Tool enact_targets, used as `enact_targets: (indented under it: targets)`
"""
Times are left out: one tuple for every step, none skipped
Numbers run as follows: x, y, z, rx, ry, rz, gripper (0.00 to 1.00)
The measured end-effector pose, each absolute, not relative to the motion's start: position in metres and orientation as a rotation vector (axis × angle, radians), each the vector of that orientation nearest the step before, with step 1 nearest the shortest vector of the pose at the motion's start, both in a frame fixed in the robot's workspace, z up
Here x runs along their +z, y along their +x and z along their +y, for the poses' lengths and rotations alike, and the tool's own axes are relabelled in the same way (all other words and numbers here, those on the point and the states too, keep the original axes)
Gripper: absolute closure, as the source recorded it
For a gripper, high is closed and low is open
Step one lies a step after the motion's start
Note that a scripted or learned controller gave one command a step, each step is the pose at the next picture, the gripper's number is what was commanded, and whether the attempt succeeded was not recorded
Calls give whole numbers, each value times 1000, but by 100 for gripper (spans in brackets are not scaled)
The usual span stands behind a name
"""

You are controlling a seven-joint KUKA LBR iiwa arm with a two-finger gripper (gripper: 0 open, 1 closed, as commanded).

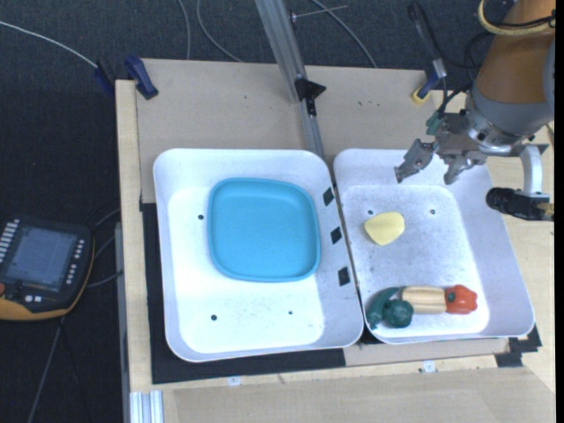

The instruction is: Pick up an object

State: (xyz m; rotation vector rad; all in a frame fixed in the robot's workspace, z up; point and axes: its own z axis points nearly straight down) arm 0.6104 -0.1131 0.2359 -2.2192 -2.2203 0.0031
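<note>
Open pincer [434,169] above right bin [502,263], yellow piece [385,228] below, apart.

A robotics lab: bench [220,104] with clamps [139,76], loose cables [176,7], and a teach pendant [40,267].

Plate [263,229] in left bin [176,263] (toys [421,301] in right bin [493,263])

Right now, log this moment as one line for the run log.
gripper: open, above right bin's far edge, holding nothing | right bin: yellow piece, green, tan, red items along near edge | left bin: blue plate
</note>
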Motion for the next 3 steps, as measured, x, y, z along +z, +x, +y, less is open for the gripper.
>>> enact_targets:
  targets:
    - [192, 610, -107, 3, -2219, -2220, 0]
    - [130, 612, -110, 5, -2218, -2219, 0]
    - [144, 614, -110, -3, -2222, -2223, 100]
